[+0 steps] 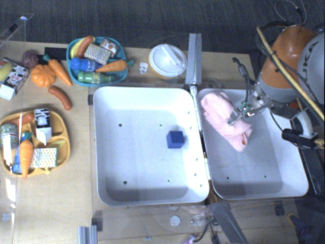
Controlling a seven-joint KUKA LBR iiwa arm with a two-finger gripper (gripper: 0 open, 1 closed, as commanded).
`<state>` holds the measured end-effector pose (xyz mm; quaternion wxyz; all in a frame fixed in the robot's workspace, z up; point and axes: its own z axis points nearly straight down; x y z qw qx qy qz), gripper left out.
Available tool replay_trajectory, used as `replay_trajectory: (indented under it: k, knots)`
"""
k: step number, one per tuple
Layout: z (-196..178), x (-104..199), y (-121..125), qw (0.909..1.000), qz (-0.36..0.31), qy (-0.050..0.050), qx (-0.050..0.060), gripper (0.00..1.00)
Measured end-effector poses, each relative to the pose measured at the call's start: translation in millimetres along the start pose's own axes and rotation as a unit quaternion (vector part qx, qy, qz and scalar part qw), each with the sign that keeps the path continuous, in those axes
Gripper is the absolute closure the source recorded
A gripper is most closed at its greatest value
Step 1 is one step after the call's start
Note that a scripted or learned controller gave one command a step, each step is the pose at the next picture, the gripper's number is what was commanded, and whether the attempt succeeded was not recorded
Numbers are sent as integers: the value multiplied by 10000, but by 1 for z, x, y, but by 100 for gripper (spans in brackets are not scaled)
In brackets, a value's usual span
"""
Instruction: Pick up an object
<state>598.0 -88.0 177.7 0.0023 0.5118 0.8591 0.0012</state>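
A fixed camera looks down at a slant on two shallow white bins side by side on a wooden bench. The left bin (127, 136) holds one small blue cube (175, 139), lying alone right of centre, well apart from every wall. The right bin (274, 172) holds a crumpled pink cloth (223, 120) in its upper left part, near the wall shared with the left bin.

The grey arm (292, 67), with its orange band, reaches in from the right. Its gripper (241, 112) sits low at the cloth's right edge, seemingly touching it. Whether the gripper is released or clenched cannot be told at this size, and nothing is clearly seen gripped.

The step in hand looks like a grasp on the cloth. To do it well, the gripper should probably press down into a raised fold, not the thin edge, close fully, then lift straight up so the fabric does not slip out.

Open room lies below and to the right of the cloth, where the bin floor is bare. The shared wall is close on the cloth's left, so sideways travel there is tight. The cube has free floor all round.

Toy food in a blue bowl (96, 60) and a yellow tray (61, 146) sits on the bench left of the bins, well away.
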Motion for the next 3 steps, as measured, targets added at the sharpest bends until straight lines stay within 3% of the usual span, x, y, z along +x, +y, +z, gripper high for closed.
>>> replay_trajectory:
  k: [1, 2, 3]
  knots:
    - [-133, 61, -8, 9954, -956, -3, -5, 100]
    - [-62, 51, -7, 9969, -787, 10, 12, 100]
    - [-66, 2, 40, 9995, -314, -2, 2, 100]
